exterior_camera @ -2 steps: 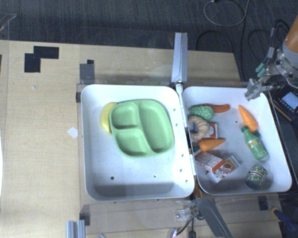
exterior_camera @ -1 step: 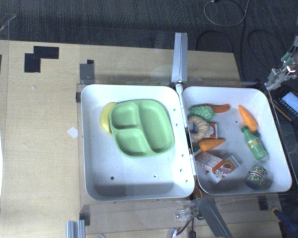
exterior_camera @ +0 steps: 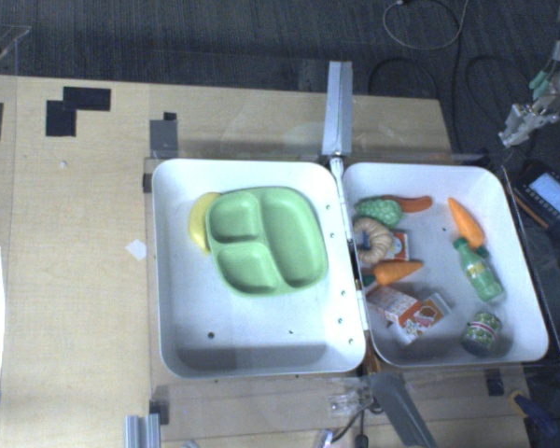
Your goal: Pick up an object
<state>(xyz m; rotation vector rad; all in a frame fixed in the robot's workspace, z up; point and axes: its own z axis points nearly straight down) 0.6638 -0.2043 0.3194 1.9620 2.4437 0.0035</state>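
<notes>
Gripper (exterior_camera: 527, 124) parked off-bin, jaw state unclear; right bin (exterior_camera: 504, 189) toys packed tight, so fingers prob snag the carton (exterior_camera: 413, 312) beside the carrot (exterior_camera: 395, 272).

Left bin (exterior_camera: 168, 343): divided tray (exterior_camera: 266, 239) in far half, banana (exterior_camera: 202, 220) tucked under tray's left edge.
Right bin (exterior_camera: 532, 329): carrot (exterior_camera: 466, 221) far right, bottle (exterior_camera: 478, 271) just before it, can (exterior_camera: 483, 333) near-right corner; carton (exterior_camera: 409, 312) near centre; second carrot (exterior_camera: 397, 271) behind carton.
</notes>
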